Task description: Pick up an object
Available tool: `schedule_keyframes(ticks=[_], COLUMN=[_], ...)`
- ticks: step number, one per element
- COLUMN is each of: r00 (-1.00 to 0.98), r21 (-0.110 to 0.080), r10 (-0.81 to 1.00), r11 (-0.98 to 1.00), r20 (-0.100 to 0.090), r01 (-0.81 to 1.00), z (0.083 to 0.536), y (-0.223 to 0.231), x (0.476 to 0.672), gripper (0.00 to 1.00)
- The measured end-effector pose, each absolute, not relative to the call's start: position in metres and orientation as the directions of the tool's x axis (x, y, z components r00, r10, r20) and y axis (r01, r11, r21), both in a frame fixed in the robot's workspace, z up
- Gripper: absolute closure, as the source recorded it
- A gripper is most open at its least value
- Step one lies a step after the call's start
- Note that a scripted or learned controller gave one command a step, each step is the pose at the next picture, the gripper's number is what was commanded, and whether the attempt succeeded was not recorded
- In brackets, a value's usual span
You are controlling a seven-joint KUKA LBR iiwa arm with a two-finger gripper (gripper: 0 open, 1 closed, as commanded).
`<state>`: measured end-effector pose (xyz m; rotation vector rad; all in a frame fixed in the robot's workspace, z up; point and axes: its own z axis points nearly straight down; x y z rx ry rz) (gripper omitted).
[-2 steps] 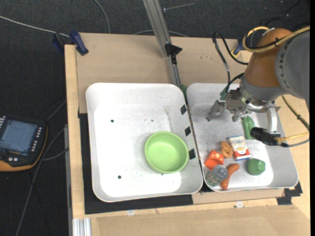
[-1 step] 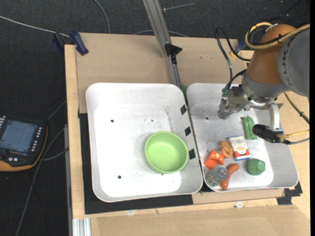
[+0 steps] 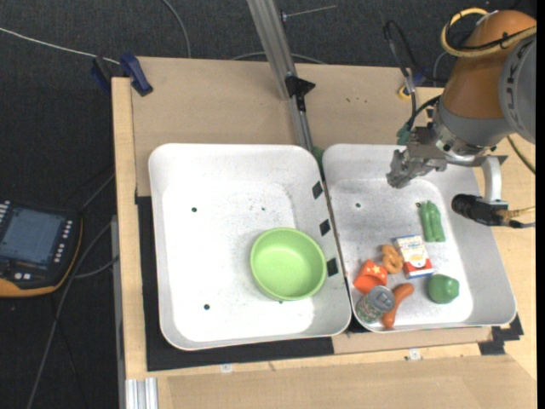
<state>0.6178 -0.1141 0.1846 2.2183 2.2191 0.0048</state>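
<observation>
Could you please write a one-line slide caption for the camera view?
The gripper hangs over the right bin, above clustered toy foods; a green bowl sits in the left bin.

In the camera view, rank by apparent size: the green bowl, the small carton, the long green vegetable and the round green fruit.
1. green bowl, by far the largest.
2. small carton, long green vegetable and round green fruit look too alike to rank; the vegetable is longer but thinner.
</observation>
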Motion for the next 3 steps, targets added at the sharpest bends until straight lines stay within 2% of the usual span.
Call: schedule_keyframes(ticks=[1, 2, 3], r00=[0.0, -0.004, -0.005], r21=[0.005, 0.001, 0.002], r10=[1.0, 1.0, 1.0], r11=[0.0, 0.004, 0.005], r20=[0.0, 0.001, 0.002], r01=[1.0, 1.0, 1.0], z=[0.23, 0.226, 0.239], y=[-0.114, -0.062, -0.005], x=[0.619, 0.631, 0.632], gripper=[1.0, 1.0, 1.0])
